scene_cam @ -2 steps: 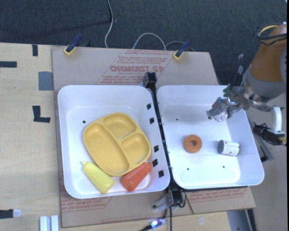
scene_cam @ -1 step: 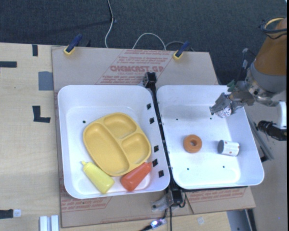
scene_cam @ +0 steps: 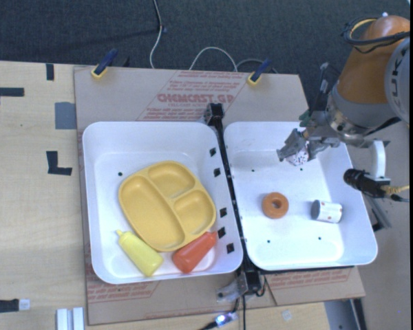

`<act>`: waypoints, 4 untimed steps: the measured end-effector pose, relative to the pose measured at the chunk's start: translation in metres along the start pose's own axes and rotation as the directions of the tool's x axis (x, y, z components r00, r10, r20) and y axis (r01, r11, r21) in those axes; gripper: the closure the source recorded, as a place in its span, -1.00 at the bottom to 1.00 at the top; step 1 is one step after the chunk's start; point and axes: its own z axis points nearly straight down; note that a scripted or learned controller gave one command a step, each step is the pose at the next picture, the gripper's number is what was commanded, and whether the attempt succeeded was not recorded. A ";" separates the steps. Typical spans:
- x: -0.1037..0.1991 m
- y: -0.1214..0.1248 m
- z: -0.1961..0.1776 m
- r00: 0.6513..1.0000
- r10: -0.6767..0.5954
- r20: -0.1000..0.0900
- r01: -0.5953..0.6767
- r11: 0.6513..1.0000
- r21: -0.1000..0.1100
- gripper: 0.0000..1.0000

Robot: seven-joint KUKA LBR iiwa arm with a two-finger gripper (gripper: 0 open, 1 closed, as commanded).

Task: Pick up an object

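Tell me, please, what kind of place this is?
Probably a robotics lab bench for grasping trials: two shallow white plastic bins clamped on cardboard, toy food such as a brown ring doughnut, and a grey arm's pincer.

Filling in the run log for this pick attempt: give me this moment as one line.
arm: over right bin | gripper: above far side, grip unclear | right bin: donut, small cylinder | left bin: yellow tray, yellow bottle, red bottle

Counted: two white bins (scene_cam: 100, 184), one yellow divided tray (scene_cam: 166, 203), one yellow bottle (scene_cam: 139, 252), one red bottle (scene_cam: 194, 251), one doughnut (scene_cam: 275, 205), one small white cylinder (scene_cam: 327, 211).
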 end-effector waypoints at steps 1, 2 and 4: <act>0.051 -0.004 0.010 1.000 0.000 0.000 0.000 1.000 0.002 1.00; 0.107 -0.005 0.003 1.000 -0.002 -0.001 0.002 1.000 0.001 1.00; 0.213 0.000 0.013 1.000 -0.001 0.001 0.001 1.000 0.002 1.00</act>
